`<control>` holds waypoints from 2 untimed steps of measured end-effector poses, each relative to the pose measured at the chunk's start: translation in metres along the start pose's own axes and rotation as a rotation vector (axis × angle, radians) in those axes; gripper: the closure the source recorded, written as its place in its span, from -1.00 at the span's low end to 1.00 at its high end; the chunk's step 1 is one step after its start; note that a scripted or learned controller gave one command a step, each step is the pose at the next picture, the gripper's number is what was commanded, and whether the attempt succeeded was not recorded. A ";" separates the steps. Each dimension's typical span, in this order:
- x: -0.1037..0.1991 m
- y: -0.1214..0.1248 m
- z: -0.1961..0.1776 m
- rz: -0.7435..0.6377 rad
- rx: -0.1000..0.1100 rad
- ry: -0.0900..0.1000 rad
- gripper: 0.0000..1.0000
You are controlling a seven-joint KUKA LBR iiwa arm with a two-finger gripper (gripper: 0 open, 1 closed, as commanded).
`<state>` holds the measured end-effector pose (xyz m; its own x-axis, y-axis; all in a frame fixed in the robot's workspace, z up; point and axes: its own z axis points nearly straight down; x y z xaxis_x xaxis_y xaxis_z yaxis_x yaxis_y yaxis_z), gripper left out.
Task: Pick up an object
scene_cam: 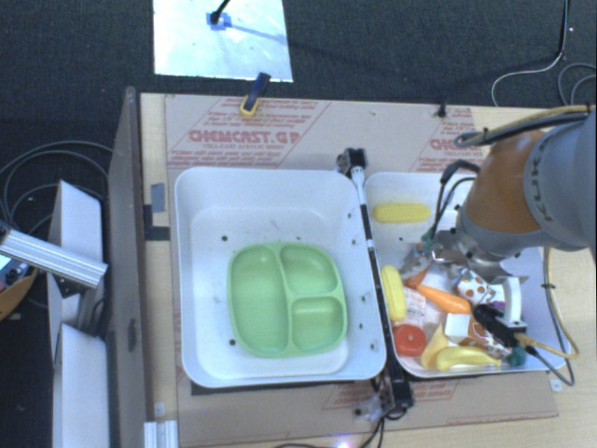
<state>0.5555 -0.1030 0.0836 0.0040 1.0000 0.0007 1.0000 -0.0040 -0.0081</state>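
Down at the right of the frame, the grey arm [550, 189] with its orange band reaches over the right bin [401, 189], and its claw [446, 255] hangs low among the toys heaped at that bin's lower end. Whether the claw is spread or closed cannot be told, nor whether anything sits in it. Near it lie an orange carrot [443, 298], a red tomato-like piece [409, 340] and a yellow banana [459, 357]; a yellow corn cob [401, 214] rests apart near the bin's upper end. The left bin [210, 203] holds a green divided plate [287, 298]. Both bins sit on the desk [280, 129].
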 end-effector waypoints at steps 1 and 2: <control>-0.009 -0.044 0.000 -0.002 -0.007 0.000 -1.00; -0.007 -0.040 -0.011 -0.006 -0.014 0.000 1.00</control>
<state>0.5153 -0.1099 0.0953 -0.0017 1.0000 0.0002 1.0000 0.0017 0.0059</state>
